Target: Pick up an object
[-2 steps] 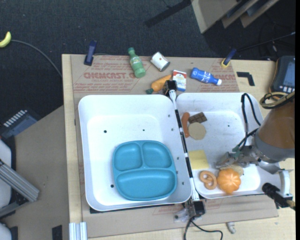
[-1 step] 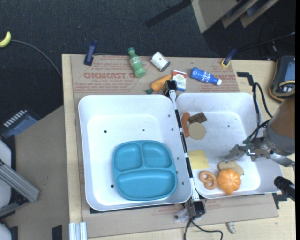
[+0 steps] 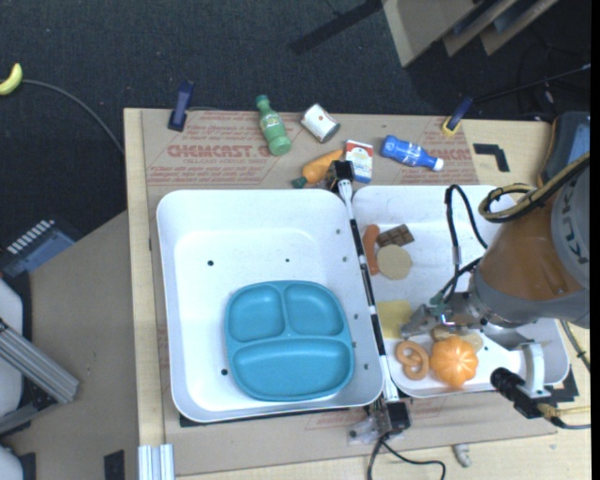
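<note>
A dark carpeted floor [image 3: 141, 47] surrounds a pale wooden bench [image 3: 150, 281] topped by a brown cardboard sheet [image 3: 216, 145] printed with red lettering. A thin grey cable [image 3: 80, 103] curves across the carpet at far left, ending at a yellow piece [image 3: 9, 79] by the edge. At far right stands light wooden furniture [image 3: 469, 28]. Near left, a ribbed metal rail [image 3: 37, 361] lies at a slant. Lighting is even and soft.

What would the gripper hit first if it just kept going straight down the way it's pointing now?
Most likely the floor of the right bin, or the toy food lying there. The gripper points down near the yellow piece, with the pretzel and orange just nearer the camera. Depth is unclear, so this is only a likely guess.
</note>
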Robot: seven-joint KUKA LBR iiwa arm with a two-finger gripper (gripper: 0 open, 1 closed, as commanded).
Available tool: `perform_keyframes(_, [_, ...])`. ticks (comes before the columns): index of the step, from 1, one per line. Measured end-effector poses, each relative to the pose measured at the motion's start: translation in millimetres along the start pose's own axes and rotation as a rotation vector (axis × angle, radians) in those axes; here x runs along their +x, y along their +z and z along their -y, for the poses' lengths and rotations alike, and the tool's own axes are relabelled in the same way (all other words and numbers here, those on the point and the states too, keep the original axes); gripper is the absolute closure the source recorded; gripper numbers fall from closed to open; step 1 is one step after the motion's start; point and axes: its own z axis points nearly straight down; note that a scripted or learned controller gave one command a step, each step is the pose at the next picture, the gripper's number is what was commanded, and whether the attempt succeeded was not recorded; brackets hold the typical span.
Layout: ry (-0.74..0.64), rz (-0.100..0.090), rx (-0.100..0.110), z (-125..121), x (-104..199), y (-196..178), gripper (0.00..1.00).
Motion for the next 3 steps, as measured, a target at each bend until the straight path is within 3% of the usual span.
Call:
perform_keyframes(1, [0.002, 0.002, 0.002, 1.0, -67.4, -16.5, 0.00])
perform_keyframes(2, [-0.001, 0.000, 0.002, -2.7, -14.5, -40.3, 0.00])
perform_keyframes(3, [0.001, 0.000, 0.001, 0.1, -13.7, 0.0, 0.00])
